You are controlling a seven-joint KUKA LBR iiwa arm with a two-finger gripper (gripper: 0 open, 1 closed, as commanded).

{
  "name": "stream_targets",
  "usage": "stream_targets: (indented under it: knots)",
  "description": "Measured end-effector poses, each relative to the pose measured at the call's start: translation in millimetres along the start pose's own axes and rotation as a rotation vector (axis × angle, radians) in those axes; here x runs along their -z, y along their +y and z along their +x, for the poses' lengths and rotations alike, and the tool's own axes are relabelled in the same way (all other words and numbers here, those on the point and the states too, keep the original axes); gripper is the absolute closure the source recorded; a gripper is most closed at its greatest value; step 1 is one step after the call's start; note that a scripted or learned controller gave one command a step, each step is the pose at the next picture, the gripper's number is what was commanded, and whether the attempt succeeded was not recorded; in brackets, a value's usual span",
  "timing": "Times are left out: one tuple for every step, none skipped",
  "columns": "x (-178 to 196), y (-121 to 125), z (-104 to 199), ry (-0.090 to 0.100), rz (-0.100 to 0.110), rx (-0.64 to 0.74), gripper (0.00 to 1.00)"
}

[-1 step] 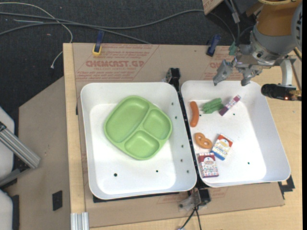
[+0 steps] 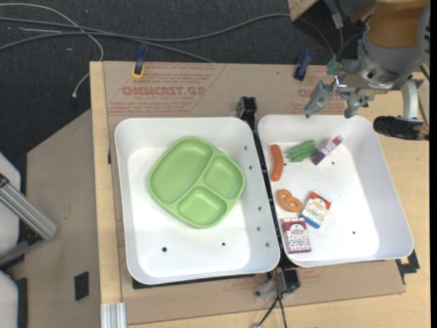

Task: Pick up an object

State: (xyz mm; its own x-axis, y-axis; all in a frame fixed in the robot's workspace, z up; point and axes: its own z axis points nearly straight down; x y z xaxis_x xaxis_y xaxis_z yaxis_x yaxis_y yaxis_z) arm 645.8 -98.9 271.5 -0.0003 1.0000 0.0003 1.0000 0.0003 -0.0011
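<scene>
From my end the gripper [image 2: 332,105] is hanging over the back edge of the right bin [image 2: 389,183], fingers spread wide with nothing between them, and the pickable stuff sits just below it: hot dog [image 2: 276,162], green piece [image 2: 302,150], purple marker [image 2: 327,150], pretzel [image 2: 289,200] and two small cartons [image 2: 305,223]. My worry is that everything's crowded, so a straight drop could land between the marker and green piece and shove them apart, or clip the bin wall. The only writing I can read is "CHEMCAST" on the cardboard [image 2: 164,91]; the carton labels are too small.

Right bin [image 2: 389,203]: orange sausage [image 2: 276,162], green piece [image 2: 301,150], purple marker [image 2: 327,149], pretzel [image 2: 288,200], two small cartons [image 2: 316,210] lying flat.
</scene>
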Motion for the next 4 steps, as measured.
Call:
stream_targets:
  knots:
    - [-42, -3, 1, 0.001, 0.005, 0.000, 0.00]
    - [-85, -3, 6, 0.001, 0.005, 0.000, 0.00]
    - [-147, 2, 7, 0.001, 0.004, 0.000, 0.00]
    - [-131, 3, 7, 0.001, -0.003, -0.001, 1.00]
